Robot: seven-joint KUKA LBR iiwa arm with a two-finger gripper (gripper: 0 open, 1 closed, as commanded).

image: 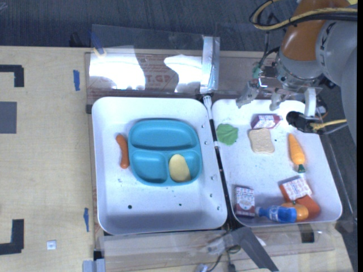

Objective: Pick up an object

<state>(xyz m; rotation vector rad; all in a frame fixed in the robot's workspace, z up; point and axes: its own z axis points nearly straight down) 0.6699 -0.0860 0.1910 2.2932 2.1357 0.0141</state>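
Observation:
My gripper (260, 99) hangs open over the far edge of the right bin (332, 177), with nothing between its fingers. Just below it lie a small purple packet (265, 120) and a slice of bread (262, 140). A green leaf (227, 134) sits to their left near the bin wall. A carrot (296, 150) lies to the right. Along the near side are a small red-and-white box (244, 200), a blue bottle (274, 213), an orange object (302, 211) and a red carton (295, 188).
The left bin (108, 203) holds a blue divided tray (161, 146) with a yellow rounded item (179, 168) in its near right compartment. An orange-red sausage (123, 151) lies left of the tray. A clear plastic sheet (153, 69) stands behind the left bin.

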